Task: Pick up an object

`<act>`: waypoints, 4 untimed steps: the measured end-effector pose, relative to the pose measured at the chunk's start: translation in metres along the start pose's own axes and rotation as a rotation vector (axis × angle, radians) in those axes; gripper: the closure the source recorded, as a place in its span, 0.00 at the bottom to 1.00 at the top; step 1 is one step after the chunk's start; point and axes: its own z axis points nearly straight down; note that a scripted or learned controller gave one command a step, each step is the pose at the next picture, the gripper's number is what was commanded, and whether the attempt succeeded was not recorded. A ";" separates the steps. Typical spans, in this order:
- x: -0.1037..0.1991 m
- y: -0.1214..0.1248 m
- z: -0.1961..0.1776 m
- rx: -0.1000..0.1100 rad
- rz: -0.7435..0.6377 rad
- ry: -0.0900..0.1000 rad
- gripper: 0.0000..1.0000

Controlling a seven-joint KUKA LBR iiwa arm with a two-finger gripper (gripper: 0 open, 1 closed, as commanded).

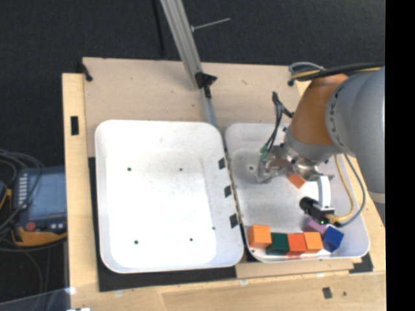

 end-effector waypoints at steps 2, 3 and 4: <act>-0.002 0.024 -0.107 -0.002 -0.017 0.000 1.00; -0.003 0.025 -0.150 0.000 -0.020 0.000 1.00; 0.058 0.022 -0.151 0.006 -0.021 0.003 1.00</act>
